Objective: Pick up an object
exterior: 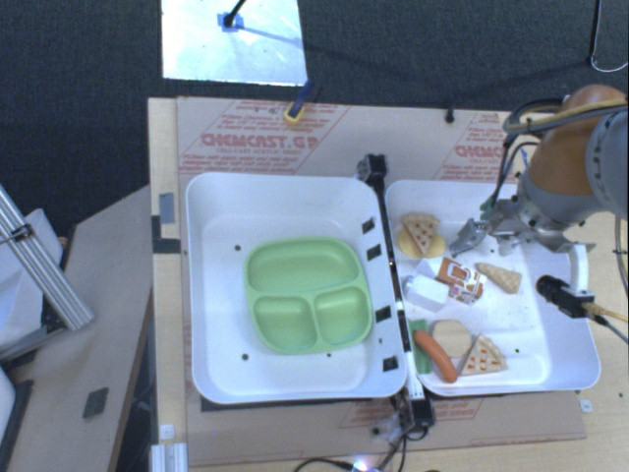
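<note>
Toy food fills the right bin (580,362), and any piece of it would answer the task. From the overhead camera, a pizza slice (421,232) lies near the bin's upper left corner with a pale yellow piece (429,249) just below it. A white block (426,290) sits beside a small red-and-white carton (461,278) near the middle, and a tan wedge (500,278) lies to the carton's right. Along the bottom edge are an orange carrot-like stick (435,355), a round bread slice (451,335) and a second pizza slice (484,358). The left bin (211,264) holds a green divided tray (303,294).

The gripper (475,236) hangs over the upper middle of the right bin, and its metal fingers appear spread apart with nothing between them. The first pizza slice lies just to the gripper's left in the picture, and the carton sits just below it, toward the camera. Those two look like the nearest candidates. The tan wedge's long axis runs roughly left to right, so closing across its narrow width would likely suit it best. Pieces crowd the carton, which could foul a descent there.
</note>
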Available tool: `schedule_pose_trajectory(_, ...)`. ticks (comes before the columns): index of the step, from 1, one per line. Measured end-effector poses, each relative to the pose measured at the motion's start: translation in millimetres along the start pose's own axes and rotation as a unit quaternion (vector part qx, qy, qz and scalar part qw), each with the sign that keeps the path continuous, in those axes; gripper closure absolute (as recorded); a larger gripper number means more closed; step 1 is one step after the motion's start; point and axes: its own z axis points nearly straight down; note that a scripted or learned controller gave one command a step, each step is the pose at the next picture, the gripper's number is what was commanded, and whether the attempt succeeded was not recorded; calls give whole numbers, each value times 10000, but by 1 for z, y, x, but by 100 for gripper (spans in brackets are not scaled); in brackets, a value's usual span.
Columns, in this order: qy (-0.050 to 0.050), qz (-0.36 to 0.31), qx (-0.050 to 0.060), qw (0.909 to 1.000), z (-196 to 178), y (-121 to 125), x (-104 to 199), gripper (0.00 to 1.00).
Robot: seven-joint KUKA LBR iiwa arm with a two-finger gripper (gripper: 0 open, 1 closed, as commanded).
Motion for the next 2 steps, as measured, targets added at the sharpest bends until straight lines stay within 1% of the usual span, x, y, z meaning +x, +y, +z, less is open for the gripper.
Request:
schedule_pose_trajectory(1, -4, 9, -8, 10000, 38, 1, 1, 0)
schedule_pose_trajectory(2, -10, 8, -35, 10000, 25, 2, 0, 100)
